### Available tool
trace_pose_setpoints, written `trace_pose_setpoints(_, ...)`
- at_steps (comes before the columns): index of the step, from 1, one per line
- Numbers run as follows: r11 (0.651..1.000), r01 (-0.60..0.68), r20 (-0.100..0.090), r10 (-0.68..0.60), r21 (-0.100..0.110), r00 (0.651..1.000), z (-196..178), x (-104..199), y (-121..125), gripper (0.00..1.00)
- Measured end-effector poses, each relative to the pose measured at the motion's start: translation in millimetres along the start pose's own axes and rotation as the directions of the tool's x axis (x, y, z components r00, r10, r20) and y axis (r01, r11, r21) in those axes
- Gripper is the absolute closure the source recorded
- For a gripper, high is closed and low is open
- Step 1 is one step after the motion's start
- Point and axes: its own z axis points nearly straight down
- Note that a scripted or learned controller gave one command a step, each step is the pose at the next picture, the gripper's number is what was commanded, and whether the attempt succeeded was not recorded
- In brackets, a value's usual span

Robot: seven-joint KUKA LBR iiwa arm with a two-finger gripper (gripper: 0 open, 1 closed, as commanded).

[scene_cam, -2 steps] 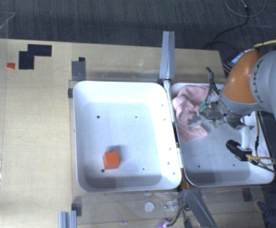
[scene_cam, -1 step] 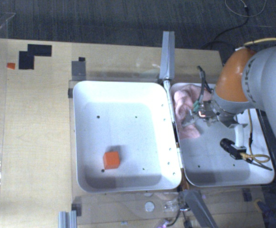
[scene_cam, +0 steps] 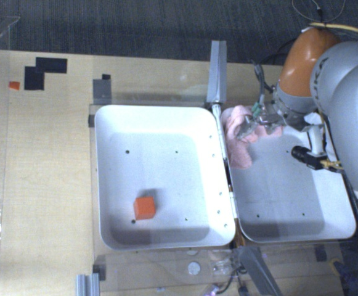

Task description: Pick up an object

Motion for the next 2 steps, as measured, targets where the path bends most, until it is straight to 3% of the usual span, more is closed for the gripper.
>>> trace_pose_setpoints(1, 0.970, 0.241, -0.005, -0.241, 0.017, 0.971, 15.4, 3.0, 0.8, 0.00)
trace_pose_setpoints(2, 0.969, 0.247, 0.005, -0.247, 0.000, 0.969, 1.7, 4.0, 5.6, 1.00)
